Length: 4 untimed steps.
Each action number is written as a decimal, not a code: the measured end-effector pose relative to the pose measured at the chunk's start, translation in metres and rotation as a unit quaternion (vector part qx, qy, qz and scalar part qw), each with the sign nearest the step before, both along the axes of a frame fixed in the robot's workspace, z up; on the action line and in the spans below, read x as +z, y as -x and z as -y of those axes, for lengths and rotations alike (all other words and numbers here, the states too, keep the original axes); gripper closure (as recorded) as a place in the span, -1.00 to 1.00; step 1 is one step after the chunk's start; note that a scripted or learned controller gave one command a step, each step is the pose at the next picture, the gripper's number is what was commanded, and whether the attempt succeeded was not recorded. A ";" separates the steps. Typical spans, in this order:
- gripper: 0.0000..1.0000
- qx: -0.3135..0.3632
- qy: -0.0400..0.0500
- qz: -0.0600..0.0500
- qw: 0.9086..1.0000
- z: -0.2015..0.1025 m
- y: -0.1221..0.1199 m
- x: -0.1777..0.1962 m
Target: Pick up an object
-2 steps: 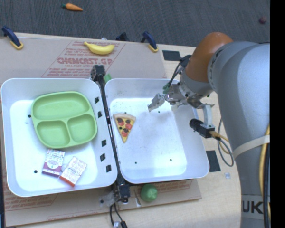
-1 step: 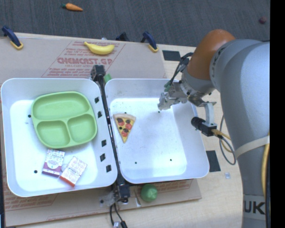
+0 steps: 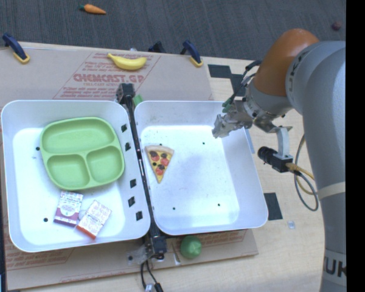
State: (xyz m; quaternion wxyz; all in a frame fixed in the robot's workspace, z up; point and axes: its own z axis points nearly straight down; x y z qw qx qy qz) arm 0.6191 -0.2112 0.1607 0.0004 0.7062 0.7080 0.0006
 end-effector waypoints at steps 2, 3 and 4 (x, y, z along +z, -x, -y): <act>-1.00 0.001 -0.001 0.000 1.000 -0.001 0.000 0.010; -1.00 0.003 0.000 -0.003 1.000 -0.001 -0.010 -0.063; 1.00 0.004 0.000 -0.002 1.000 -0.002 -0.011 -0.052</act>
